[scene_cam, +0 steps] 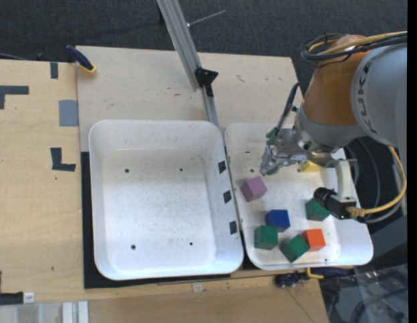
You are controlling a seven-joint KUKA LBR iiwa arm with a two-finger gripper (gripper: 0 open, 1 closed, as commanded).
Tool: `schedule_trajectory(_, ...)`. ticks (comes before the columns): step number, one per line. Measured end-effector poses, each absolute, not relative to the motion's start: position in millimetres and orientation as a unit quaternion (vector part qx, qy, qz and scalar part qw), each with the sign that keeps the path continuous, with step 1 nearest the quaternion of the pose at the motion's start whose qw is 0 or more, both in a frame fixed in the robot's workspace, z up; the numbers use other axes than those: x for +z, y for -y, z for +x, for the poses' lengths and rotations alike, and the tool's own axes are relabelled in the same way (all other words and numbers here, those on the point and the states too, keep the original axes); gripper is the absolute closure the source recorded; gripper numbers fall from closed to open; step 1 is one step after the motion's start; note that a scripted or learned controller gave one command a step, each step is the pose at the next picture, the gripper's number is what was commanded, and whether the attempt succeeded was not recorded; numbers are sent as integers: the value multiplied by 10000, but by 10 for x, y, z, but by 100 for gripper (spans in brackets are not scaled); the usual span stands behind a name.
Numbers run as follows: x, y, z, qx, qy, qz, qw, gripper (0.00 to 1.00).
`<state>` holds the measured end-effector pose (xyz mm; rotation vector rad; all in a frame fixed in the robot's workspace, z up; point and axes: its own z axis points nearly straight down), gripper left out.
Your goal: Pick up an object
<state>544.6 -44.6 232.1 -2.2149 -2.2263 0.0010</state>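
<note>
The tool (272, 161) hung low inside the right bin (243, 140); whether it was released or clenched could not be told. A purple cube (253, 188) lay just below and left of it, apart from it. Farther below sat a blue cube (278, 219), two green cubes (266, 237) and an orange cube (315, 238). A yellow piece (309, 167) lay just to the tool's right.

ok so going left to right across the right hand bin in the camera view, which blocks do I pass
purple block → blue block → orange block. The green blocks overlap these in left-right position, so I left them out, along with a yellow piece partly hidden near the tool.
</note>
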Motion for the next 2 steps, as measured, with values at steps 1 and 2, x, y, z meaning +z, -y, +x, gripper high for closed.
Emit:
schedule_trajectory(1,2223,-109,5648,3,7096,-7047,9,100)
schedule_trajectory(2,2134,-615,5869,2,7095,-7047,7,100)
